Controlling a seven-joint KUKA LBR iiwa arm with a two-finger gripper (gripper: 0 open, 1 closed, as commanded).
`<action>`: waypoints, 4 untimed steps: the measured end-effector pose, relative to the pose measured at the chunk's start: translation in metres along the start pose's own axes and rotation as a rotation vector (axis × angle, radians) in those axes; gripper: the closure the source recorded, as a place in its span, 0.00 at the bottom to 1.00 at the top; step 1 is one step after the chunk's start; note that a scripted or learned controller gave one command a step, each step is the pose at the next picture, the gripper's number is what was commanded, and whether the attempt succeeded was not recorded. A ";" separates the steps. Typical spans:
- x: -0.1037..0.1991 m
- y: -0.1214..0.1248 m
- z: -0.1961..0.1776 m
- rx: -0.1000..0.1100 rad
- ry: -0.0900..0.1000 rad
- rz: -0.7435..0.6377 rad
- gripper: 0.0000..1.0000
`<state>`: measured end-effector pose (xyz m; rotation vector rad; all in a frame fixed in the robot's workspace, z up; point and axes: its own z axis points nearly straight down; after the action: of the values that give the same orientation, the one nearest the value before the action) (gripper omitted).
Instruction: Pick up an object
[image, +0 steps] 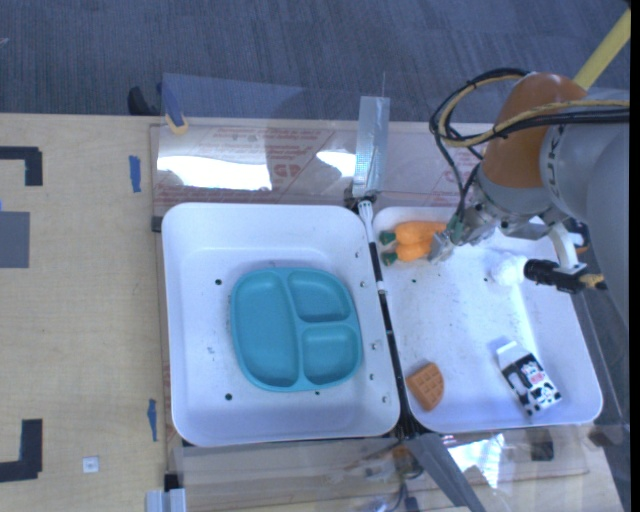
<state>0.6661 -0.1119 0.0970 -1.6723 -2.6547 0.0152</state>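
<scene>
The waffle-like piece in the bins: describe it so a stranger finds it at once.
Look in the right bin, along its near edge by the divider. The small tan waffle piece lies there, grid-patterned, unlike the black-and-white toy beside it or the orange carrot at the far end.

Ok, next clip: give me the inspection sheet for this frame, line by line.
Surface: two shallow white bins side by side on a wooden bench; left bin, right bin.
Job's things: orange carrot-like toy at the right bin's far left corner; waffle-like piece near its front left; small black-and-white toy at its front right.
Clutter: teal divided plate in the left bin.
Grippers: gripper low beside the carrot-like toy's right end; contact cannot be judged.
Cables: black and yellow cables looping over the orange wrist band.
Surroundings: blue tape marks on the bench; clear sheet behind the bins.
</scene>
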 end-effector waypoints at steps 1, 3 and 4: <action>0.039 0.022 -0.092 -0.018 -0.001 0.148 1.00; 0.018 -0.054 0.010 -0.015 -0.001 0.061 0.00; 0.014 -0.001 0.011 -0.012 0.001 0.161 0.00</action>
<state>0.6588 -0.0996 0.0860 -1.8842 -2.5170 -0.0011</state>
